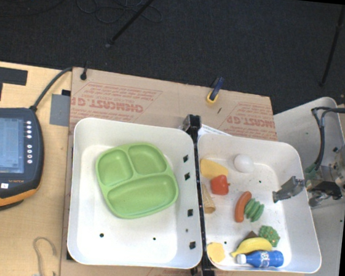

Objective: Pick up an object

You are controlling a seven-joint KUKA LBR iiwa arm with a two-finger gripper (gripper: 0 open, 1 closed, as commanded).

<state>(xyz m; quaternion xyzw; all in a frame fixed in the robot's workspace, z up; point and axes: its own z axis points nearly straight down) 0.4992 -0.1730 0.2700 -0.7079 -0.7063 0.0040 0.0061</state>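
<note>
Nearing right bin's rim: half-hidden claw

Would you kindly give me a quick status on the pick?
Gripper at right bin's right edge, nothing between fingers. Toy food untouched; nearest the green piece and sausage. Nothing in the way.
</note>
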